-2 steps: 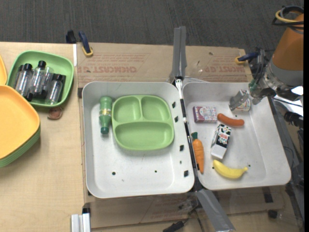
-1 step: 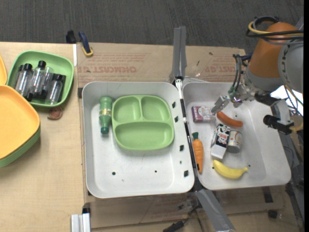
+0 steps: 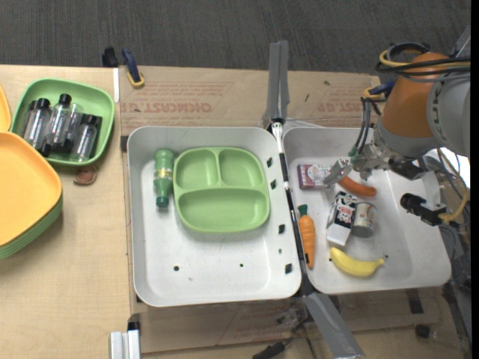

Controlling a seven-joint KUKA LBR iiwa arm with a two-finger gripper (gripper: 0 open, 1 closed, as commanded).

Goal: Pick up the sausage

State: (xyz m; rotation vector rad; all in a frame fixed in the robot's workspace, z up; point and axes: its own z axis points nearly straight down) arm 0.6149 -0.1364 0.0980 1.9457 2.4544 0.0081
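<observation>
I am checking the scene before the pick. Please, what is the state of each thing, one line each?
sausage: lying in the right bin, next to the gripper.
banana: lying flat, right bin.
carrot: lying at the right bin's left edge.
can: on its side.
small carton: lying down beside the can.
green bottle: lying in the left bin.
green divided plate: flat, right side up.
</observation>
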